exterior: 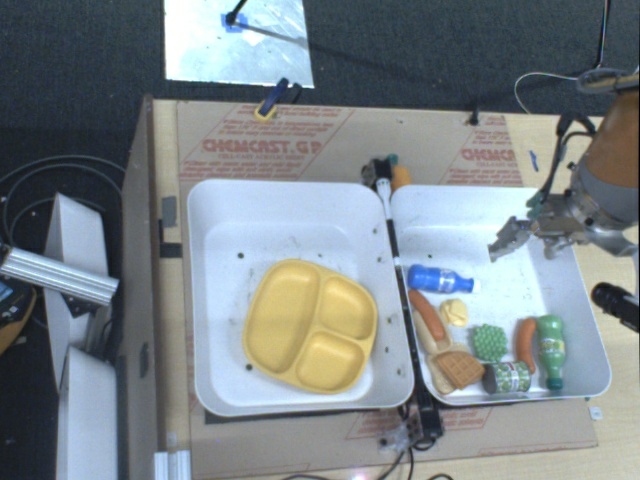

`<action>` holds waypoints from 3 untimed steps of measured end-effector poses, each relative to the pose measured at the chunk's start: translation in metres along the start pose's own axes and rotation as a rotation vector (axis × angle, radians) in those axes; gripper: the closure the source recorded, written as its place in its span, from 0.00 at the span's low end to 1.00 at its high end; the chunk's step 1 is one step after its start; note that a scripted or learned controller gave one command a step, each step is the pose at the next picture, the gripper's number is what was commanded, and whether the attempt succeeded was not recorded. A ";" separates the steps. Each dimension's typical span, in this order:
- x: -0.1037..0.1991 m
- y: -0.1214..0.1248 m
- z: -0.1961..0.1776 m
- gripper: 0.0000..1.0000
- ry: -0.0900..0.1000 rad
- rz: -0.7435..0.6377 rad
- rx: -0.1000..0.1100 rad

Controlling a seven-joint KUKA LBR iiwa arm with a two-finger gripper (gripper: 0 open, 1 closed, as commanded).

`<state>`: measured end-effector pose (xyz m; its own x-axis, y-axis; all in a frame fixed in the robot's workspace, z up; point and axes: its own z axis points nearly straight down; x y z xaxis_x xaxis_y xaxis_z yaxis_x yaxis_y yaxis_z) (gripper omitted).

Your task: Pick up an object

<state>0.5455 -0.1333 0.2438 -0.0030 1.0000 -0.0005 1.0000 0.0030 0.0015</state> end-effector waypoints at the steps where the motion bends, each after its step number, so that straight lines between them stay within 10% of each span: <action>1: 0.034 -0.040 0.135 0.00 -0.004 0.004 -0.004; 3: 0.032 0.078 0.156 0.00 -0.010 0.003 -0.009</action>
